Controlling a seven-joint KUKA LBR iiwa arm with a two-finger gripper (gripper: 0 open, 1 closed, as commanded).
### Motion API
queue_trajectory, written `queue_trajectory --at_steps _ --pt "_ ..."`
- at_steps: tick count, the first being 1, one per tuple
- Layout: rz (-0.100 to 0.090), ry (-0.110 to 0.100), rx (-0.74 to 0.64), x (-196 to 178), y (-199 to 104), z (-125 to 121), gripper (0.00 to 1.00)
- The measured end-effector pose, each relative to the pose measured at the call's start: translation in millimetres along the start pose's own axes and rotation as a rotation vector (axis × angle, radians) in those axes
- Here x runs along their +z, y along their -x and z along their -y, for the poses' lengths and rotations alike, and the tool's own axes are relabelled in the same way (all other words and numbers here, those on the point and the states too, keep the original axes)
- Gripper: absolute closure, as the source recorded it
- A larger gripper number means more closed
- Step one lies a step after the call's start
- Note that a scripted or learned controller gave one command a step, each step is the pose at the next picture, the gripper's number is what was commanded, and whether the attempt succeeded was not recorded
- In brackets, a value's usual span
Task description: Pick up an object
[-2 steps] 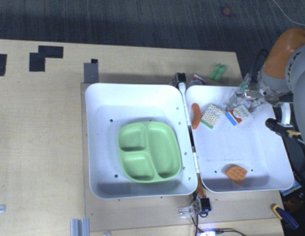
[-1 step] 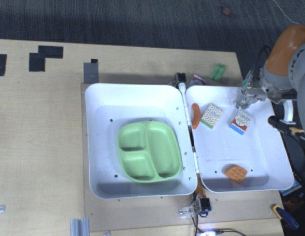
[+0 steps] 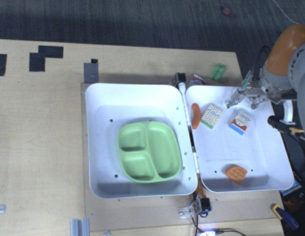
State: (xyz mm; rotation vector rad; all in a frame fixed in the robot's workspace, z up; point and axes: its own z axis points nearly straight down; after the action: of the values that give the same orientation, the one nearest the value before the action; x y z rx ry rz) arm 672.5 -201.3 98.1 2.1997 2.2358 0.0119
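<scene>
1. Gripper (image 3: 244,98) sits over the far right part of the right bin (image 3: 270,181), arm (image 3: 285,58) coming in from the right edge. Two fingers (image 3: 234,100) splayed apart, nothing between them: open and empty.
2. Small carton (image 3: 240,121) with blue and red print lies on the bin floor just below the gripper in the view, close but apart from the fingertips.
3. Speckled block (image 3: 211,115), green edge, tilted, lies to the left of the carton, down and left of the gripper.
4. Orange sausage (image 3: 195,115) lies lengthwise along the right bin's left wall, just beside the block; whether they touch cannot be told.
5. Waffle (image 3: 236,173) rests near the bin's near wall, well apart from the gripper and from the other three things.
6. Middle of the right bin floor, between the waffle and the upper cluster, is bare white; so is the strip along its right wall.
7. Left bin (image 3: 98,132) holds a green divided tray (image 3: 150,150), three compartments, set toward the near right of the bin and close to the shared rim.
8. Green item (image 3: 218,72) lies on the bench (image 3: 39,146) beyond the right bin's far edge.
9. Cables (image 3: 290,129) and dark hardware crowd the right bin's right rim.
</scene>
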Motion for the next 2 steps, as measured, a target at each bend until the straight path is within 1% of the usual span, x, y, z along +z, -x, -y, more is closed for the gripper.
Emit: queue_trajectory --at_steps 1,2 --pt "0.002 -0.005 0.013 13 -34 45 0.0" --pt "0.002 -0.001 0.01 2 -34 43 1.0"
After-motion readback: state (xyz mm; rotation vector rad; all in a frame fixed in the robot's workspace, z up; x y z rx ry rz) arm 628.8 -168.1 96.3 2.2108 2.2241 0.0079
